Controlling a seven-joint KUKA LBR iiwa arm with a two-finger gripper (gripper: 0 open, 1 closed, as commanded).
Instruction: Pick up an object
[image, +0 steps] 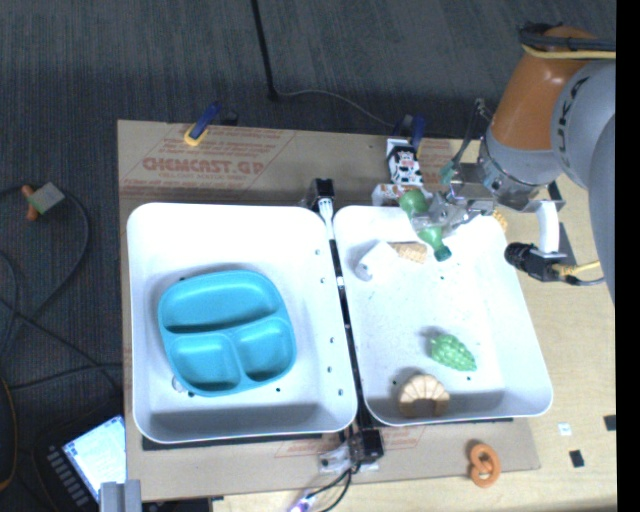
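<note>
Two white bins are sitting side by side, and I'm using the right bin (520, 330) as my landmark. Left of it, the other bin (145, 300) is holding a blue divided tray (225, 330). Over the landmark's far edge the arm (545, 90) is hanging with its gripper (440, 212) seemingly pinching a green toy (424, 220), raised off the floor, probably so it's clearing the rim. Near the front wall, a tan shell-shaped piece (424, 395) and a green bumpy thing (452, 351) are lying loose.
</note>
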